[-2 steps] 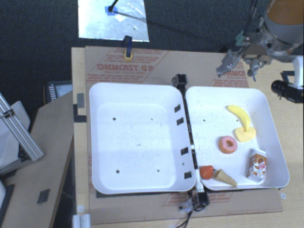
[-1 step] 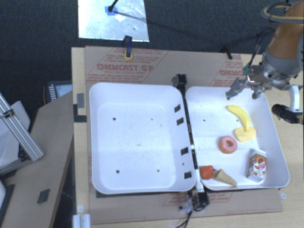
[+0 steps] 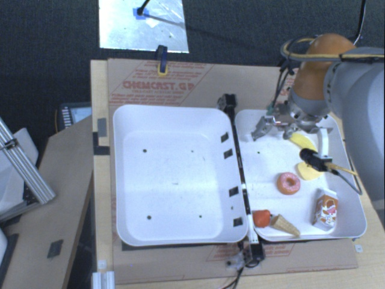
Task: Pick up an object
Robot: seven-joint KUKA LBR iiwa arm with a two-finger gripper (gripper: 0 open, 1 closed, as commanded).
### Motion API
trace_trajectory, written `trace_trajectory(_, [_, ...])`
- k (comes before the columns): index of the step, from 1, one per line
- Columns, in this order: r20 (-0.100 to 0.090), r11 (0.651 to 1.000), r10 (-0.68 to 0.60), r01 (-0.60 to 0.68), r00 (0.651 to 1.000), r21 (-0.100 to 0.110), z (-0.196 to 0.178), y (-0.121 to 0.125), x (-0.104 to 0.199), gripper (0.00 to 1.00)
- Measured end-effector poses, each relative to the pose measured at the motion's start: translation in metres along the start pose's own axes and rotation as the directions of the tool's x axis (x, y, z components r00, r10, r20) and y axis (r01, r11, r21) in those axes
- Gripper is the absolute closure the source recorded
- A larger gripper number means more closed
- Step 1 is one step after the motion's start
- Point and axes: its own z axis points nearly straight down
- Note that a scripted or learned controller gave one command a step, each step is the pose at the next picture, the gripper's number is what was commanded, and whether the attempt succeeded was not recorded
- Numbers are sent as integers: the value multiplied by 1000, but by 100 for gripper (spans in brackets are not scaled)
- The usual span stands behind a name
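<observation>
My gripper (image 3: 263, 129) hangs low over the back left part of the right bin (image 3: 263, 168), with nothing visibly held. Just to its right lies a yellow banana-shaped piece (image 3: 302, 141). A flat pale yellow piece (image 3: 309, 173) sits further forward, with a pink-frosted donut (image 3: 288, 183) next to it. Near the bin's front edge lie a red piece (image 3: 261, 218) and an ice cream cone (image 3: 284, 224), touching each other. At the front right stands a small brown and white carton (image 3: 325, 211).
The left bin (image 3: 174, 173) adjoins the right one along a ridge with black clips (image 3: 233, 161). Both bins rest on a cardboard sheet (image 3: 162, 83). The grey arm with its orange band (image 3: 322, 65) fills the space above the right bin's back right corner.
</observation>
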Motion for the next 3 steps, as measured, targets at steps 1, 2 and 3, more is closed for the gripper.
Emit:
trace_trajectory(1, [3, 1000, -4, 4, 1000, -30, -207, -32, 61, 0])
trace_trajectory(2, [1, 1000, -1, 1, 1000, 1, -84, -60, 95, 0])
trace_trajectory(3, [5, 1000, 0, 0, 1000, -21, -139, 5, 84, 0])
